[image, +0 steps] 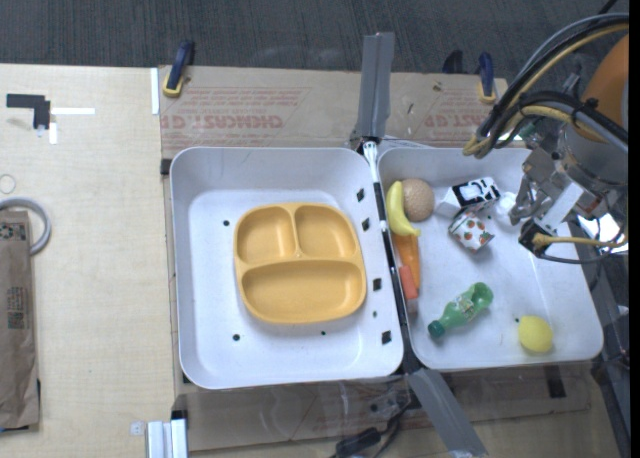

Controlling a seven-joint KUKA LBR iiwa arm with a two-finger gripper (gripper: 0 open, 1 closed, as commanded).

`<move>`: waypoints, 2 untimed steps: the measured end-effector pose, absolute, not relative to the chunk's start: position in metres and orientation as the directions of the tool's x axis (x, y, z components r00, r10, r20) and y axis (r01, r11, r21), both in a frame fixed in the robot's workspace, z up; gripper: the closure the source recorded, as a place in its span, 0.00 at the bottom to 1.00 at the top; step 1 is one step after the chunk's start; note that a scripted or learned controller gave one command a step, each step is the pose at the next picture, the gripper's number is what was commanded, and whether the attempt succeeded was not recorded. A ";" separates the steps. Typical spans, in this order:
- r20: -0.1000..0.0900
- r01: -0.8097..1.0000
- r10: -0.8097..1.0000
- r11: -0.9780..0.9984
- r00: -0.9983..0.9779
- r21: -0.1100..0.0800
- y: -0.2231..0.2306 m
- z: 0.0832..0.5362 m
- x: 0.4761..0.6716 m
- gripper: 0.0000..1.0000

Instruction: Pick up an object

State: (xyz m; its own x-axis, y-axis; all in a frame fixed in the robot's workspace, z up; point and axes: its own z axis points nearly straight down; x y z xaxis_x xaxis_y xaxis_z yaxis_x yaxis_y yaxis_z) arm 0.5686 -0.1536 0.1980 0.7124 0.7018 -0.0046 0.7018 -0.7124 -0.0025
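Note:
My gripper hangs over the right side of the right bin, just right of a small white object with red spots and a black-and-white object. A green bottle lies in the bin's middle, and a yellow lemon sits near its front right corner. At the bin's left wall lie a banana, a brown round fruit and an orange carrot. I see nothing held in the gripper.
The left bin holds a yellow divided plate. A grey divider bar runs between the bins. Cables loop above the arm at the right. A brown bag lies far left on the bench.

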 end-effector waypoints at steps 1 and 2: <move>-0.004 0.819 0.819 -0.574 0.574 -0.001 -0.088 0.199 0.646 1.00; -0.004 0.935 0.935 -0.354 0.354 -0.001 -0.028 0.208 0.659 1.00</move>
State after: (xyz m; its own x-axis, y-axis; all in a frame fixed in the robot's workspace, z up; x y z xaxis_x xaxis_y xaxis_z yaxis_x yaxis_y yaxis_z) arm 0.6587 -0.0279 0.2080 0.3544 0.9351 -0.0038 0.9351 -0.3544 -0.0012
